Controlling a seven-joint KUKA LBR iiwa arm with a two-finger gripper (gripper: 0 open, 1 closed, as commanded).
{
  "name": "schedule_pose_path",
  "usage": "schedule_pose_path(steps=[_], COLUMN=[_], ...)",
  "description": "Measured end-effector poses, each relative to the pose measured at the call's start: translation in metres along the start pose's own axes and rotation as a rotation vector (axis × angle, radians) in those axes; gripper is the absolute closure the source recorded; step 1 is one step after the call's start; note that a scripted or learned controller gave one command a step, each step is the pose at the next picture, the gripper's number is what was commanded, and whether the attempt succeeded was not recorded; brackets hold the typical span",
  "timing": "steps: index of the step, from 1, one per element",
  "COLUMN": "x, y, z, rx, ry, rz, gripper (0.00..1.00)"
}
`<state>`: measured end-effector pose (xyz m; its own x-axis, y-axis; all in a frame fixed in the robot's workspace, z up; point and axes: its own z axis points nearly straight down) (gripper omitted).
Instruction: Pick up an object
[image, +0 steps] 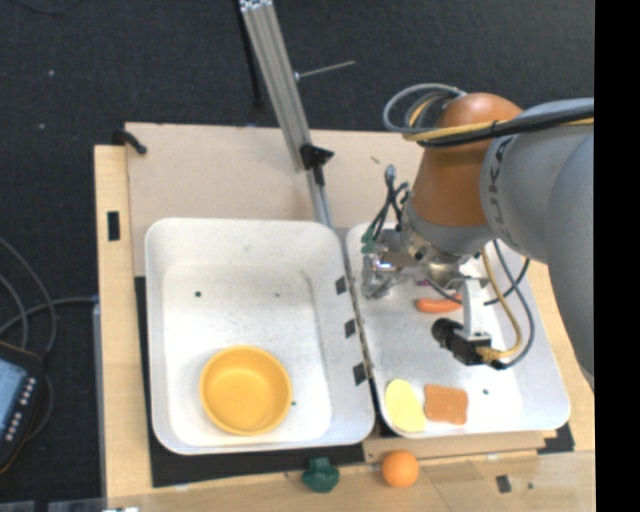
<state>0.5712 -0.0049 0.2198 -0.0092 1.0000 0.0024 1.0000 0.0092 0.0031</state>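
Fingers (376, 276) near crosswise orange stick (438, 305)

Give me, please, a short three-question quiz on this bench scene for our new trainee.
1. True or false: the yellow bowl sits in the left bin.
2. Which lies on the bench in front of the bins? A) orange ball B) blue cup C) red spoon
3. Fill in: beside the pale yellow piece in the right bin lies an ______ block.

Key: 1 true; 2 A; 3 orange.
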Motion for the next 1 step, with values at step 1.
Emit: schedule_pose_path(steps=[1], x=[0.055], y=[0.0002], z=[-0.0167], rx=[0.0], ry=[0.0], rz=[0.0], gripper=[1.0])
